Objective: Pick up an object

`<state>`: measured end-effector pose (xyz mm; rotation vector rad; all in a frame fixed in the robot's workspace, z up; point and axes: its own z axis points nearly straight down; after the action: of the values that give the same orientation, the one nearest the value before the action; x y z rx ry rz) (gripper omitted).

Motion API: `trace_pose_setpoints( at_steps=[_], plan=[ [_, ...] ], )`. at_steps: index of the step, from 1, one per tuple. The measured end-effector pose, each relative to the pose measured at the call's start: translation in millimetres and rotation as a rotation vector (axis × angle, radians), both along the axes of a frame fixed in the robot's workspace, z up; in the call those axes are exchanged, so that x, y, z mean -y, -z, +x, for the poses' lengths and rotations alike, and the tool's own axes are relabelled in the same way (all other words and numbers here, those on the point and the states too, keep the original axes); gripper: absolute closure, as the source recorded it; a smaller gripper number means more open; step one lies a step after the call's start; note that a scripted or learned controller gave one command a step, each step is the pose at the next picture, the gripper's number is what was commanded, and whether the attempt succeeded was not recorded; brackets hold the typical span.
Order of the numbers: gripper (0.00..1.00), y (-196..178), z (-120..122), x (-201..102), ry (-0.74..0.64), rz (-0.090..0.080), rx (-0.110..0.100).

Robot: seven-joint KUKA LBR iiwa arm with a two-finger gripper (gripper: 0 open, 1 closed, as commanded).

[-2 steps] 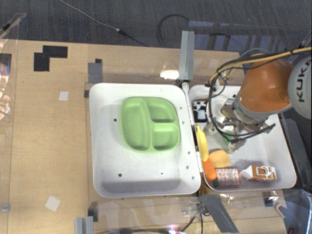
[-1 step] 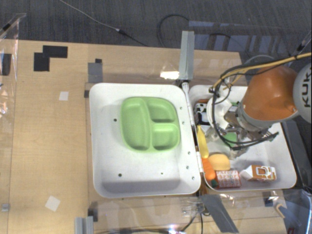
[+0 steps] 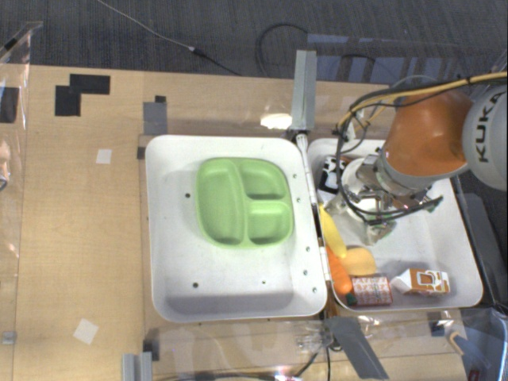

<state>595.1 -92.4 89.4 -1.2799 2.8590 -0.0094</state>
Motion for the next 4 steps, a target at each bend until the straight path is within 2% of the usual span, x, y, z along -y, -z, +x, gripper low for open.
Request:
trace_pose_setpoints(
  at_steps=[1, 2, 3, 4],
  plan=[
    [0.00, -48, -37, 34, -0.384, -0.003, -0.001],
    [0.00, 0, -8, 32, -0.384, -0.003, 0.003],
    [1.00, -15, -4, 30, -0.383, -0.004, 0.016],
    [1.00, -168, -30, 115, -0.752, -0.009, 0.000]
  ],
)
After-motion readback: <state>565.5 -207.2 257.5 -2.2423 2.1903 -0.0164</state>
